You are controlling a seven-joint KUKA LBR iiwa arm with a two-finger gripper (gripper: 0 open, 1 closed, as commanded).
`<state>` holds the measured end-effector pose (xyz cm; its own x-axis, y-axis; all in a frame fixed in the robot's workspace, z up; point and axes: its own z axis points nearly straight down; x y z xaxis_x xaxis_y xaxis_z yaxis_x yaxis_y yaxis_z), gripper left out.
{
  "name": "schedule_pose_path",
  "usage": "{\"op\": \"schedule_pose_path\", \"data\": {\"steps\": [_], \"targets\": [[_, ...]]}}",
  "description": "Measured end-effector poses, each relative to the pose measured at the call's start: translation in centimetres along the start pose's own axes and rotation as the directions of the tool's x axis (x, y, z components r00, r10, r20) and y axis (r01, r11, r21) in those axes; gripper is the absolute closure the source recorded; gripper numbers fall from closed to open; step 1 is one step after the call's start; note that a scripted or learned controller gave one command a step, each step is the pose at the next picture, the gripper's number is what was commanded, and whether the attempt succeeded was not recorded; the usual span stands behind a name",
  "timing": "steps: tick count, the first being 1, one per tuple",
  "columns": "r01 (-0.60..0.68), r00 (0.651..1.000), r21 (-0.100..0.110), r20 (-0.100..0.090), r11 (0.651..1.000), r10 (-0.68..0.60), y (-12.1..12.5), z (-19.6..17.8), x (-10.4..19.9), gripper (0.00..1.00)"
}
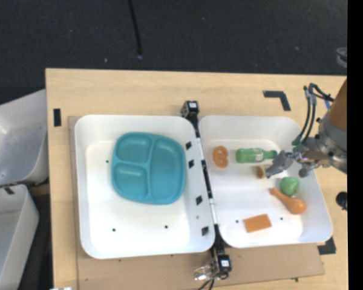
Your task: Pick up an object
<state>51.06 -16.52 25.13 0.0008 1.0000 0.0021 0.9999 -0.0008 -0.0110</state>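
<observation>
Objects all sit in right bin [230,125]: green bottle [254,156] lying on its side near the far edge, orange round piece [220,156] beside it toward the inner edge, small brown item [261,172], green ball [290,185] touching an orange carrot-like piece [289,200] toward the outer edge, orange block [257,223] near the front edge. Gripper [285,166] over the outer half, between bottle cap and green ball; fingers spread apart, nothing between them. Left bin [85,162] holds a teal divided plate [149,167] in its middle.

Wooden bench [139,92] bearing two white bins [97,234]
</observation>
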Motion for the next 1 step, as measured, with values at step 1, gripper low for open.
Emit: {"op": "schedule_pose_path", "data": {"steps": [1], "targets": [[0.003, 1.0, -0.013, 0.003, 1.0, -0.003, 0.24, -0.62, 0.03, 0.0]]}}
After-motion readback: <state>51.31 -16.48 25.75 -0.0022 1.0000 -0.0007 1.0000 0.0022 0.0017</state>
